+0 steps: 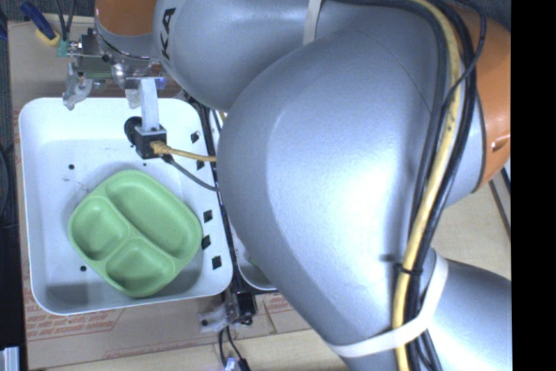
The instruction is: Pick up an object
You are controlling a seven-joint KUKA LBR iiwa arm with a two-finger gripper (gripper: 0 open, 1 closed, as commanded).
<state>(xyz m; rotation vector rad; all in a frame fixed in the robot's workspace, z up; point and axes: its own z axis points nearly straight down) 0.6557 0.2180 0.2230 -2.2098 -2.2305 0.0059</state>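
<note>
While the claw [80, 82] hangs above the far rim of the white bin [48, 152], apart or together I cannot tell, the green divided tray [135, 230] lies ungrasped in the bin's near half. The approach step seems to be in hand; the next move calls for shifting over the tray's edge and descending.

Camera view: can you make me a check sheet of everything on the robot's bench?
Surface: white bin, a few dark specks on its floor.
Job's things: green three-section tray, lying flat in the bin.
Clutter: nothing seen.
Grippers: end effector over the bin's far left corner, apart from the tray.
Cables: cable bundle strapped along the grey arm.
Surroundings: cardboard under the bin.
</note>
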